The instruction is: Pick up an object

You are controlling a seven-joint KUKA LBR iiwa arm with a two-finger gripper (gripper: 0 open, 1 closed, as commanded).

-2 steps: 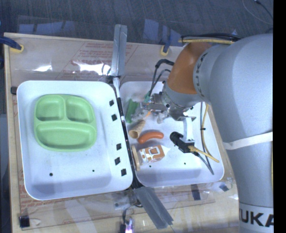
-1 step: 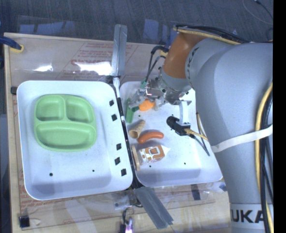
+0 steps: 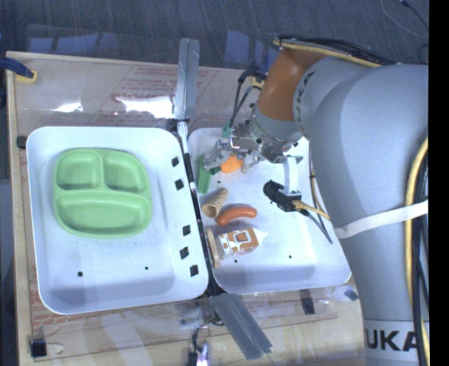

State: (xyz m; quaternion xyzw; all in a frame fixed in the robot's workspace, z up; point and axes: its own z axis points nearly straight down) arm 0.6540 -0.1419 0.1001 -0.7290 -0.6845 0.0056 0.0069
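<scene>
The grey arm (image 3: pixel 361 143) is reaching in from the right edge of the frame and taking up most of that side, with its orange band (image 3: pixel 281 82) sitting at upper centre. The bench (image 3: pixel 94 90) is lying under a clear sheet and is bearing two shallow white bins side by side. The left bin (image 3: pixel 110 277) is holding a pale green divided plate (image 3: pixel 102 191) with three compartments, lying flat in its upper left part. The right bin (image 3: pixel 289 259) is lying partly beneath the arm.

In the lower middle of the right bin, a printed packet (image 3: pixel 238 242) with orange and white markings is lying flat. Just above it, a reddish-orange sausage (image 3: pixel 236 213) is lying crosswise. Near the sausage's left end, a tan cone-shaped piece (image 3: pixel 214 200) is lying tilted, close to the bin's left wall. Above the cone, a narrow green piece (image 3: pixel 203 174) is lying along that same wall.

The gripper (image 3: pixel 235 152) is hanging over the upper left part of the right bin. A small orange piece (image 3: pixel 229 165) is sitting right at its tip, just beside the green piece. Whether the pincer is spread, pressed together or pinching the orange piece cannot be told here.
</scene>
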